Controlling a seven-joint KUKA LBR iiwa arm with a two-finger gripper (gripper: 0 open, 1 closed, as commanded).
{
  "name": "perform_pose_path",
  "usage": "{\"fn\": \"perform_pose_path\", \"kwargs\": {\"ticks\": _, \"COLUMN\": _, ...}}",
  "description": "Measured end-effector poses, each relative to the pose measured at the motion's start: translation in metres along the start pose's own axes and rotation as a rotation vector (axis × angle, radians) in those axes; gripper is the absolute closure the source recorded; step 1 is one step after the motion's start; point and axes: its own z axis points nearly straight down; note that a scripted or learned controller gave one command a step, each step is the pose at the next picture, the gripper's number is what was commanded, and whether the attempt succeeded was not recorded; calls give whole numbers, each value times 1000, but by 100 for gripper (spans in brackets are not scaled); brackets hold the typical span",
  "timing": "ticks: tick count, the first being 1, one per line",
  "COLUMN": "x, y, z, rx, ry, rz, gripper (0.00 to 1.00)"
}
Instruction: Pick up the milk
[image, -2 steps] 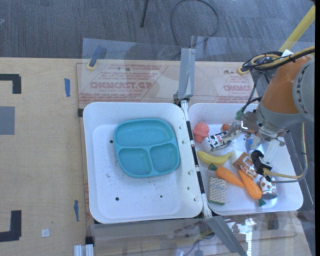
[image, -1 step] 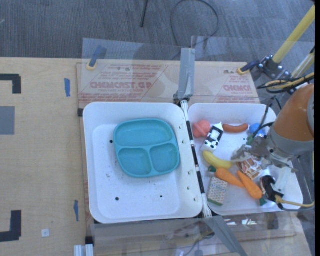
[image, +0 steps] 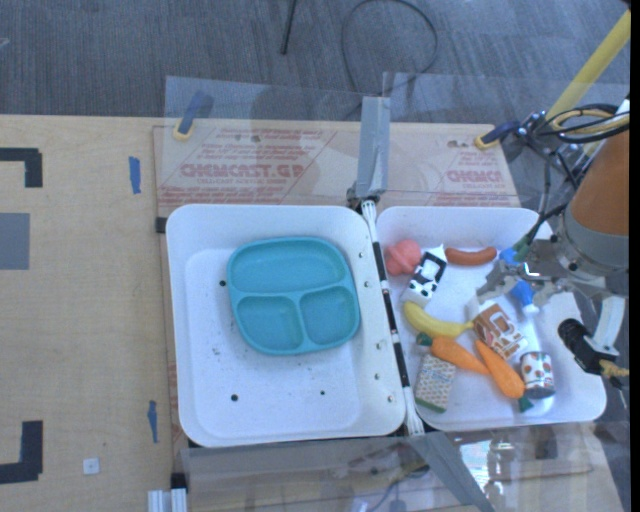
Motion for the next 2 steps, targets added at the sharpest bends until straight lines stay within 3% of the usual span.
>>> {"fn": "perform_pose_path", "kwargs": {"ticks": 1, "x": 1, "y": -13, "z": 86, "rx": -2, "ry": -1, "rz": -139, "gripper": 0}}
{"fn": "perform_pose_path", "kwargs": {"ticks": 2, "x": -1, "y": -12, "z": 75, "rx": -7, "ry": -4, "rz": -137, "gripper": 100}}
